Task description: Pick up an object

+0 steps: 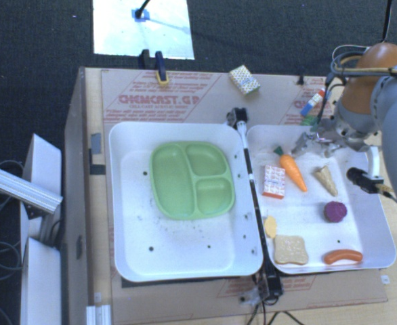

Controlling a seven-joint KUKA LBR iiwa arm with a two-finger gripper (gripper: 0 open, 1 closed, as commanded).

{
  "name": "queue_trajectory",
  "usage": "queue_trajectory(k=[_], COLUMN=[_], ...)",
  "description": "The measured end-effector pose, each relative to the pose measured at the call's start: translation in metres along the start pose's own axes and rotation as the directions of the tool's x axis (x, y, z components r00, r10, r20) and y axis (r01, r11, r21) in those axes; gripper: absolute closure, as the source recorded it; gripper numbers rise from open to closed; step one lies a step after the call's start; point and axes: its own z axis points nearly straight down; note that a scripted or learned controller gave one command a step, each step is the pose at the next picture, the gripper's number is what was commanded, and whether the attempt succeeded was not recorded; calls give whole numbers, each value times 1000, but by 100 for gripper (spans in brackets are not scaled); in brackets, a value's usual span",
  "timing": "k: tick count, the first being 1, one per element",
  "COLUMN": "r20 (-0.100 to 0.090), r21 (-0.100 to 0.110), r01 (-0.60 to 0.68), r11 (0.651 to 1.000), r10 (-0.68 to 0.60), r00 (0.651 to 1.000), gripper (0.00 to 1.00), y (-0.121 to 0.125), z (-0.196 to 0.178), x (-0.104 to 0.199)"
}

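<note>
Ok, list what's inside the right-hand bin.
The right bin holds a carrot, a red-and-white carton, a pale wedge, a purple ball, a yellow piece, toast and a sausage. The arm covers its far right corner.

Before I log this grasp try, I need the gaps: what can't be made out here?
- Claw: small and blurred over the right bin's far end; open or shut, cannot tell.
- Arm: cut off by the view's right edge.
- Small box beside the carrot: its print is too small to read.
- Yellow piece: partly hidden at the bins' divider.
</note>
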Motion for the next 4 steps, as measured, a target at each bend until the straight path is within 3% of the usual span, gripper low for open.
queue_trajectory(k=[1, 2, 3, 4], r20=[-1, -2, 2, 0], r21=[3, 5, 1, 2], r01=[-4, -4, -7, -6], r11=[1000, 1000, 1000, 1000], r10=[4, 4, 7, 6], r00=[1000, 1000, 1000, 1000], gripper=[0, 0, 0, 0], y=[-68, -183, -183, -163], z=[1, 0, 0, 0], x=[32, 56, -6, -26])
